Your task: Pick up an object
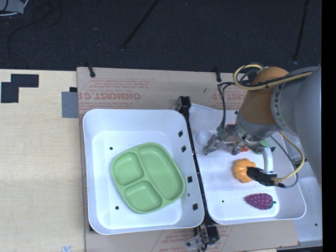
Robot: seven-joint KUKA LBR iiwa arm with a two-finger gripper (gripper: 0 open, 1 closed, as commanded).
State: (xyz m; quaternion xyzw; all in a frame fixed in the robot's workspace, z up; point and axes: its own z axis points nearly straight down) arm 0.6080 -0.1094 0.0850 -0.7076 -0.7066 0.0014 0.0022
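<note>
Nearest the camera, a purple grape bunch (259, 200) lies in the right bin (220, 214). Just beyond it sits an orange fruit (242, 170), touching a black cable fitting. In the left bin (100, 125) rests a green divided plate (147, 177). Farther back, the claw (224, 143) hangs over the right bin's rear half, above a pale round object (202, 137); its state cannot be determined. Risk: the claw stands well apart from both fruits, so a descent here could close on nothing. The wrist hides the bin's far right corner; the pale object is too washed out to identify.
</note>
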